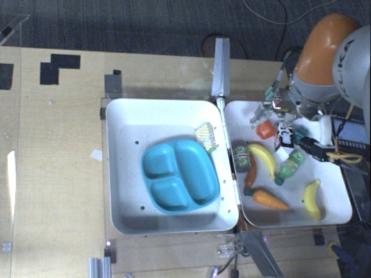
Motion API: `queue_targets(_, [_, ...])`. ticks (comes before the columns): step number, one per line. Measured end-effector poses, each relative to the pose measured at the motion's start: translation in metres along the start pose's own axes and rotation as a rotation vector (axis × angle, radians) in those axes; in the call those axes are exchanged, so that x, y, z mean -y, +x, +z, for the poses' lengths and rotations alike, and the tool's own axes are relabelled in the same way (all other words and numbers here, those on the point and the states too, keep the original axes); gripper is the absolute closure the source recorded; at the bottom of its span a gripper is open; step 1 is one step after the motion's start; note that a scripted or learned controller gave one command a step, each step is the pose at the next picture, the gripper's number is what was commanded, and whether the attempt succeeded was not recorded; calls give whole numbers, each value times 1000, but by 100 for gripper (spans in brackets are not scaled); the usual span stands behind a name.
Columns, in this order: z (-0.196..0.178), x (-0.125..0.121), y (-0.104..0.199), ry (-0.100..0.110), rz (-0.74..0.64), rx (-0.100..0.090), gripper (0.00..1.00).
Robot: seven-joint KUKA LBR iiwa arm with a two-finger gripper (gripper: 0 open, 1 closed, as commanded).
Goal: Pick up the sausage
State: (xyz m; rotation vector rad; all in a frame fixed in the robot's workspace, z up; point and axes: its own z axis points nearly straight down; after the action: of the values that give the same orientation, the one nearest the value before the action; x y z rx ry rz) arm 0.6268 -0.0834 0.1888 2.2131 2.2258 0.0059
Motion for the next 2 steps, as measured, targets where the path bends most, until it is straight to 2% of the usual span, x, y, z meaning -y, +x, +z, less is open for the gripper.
queue_targets(1, [83,-6,-25,-15,-70,2,0])
queue_targets(2, [86,-28,-40,-31,-84,5,0])
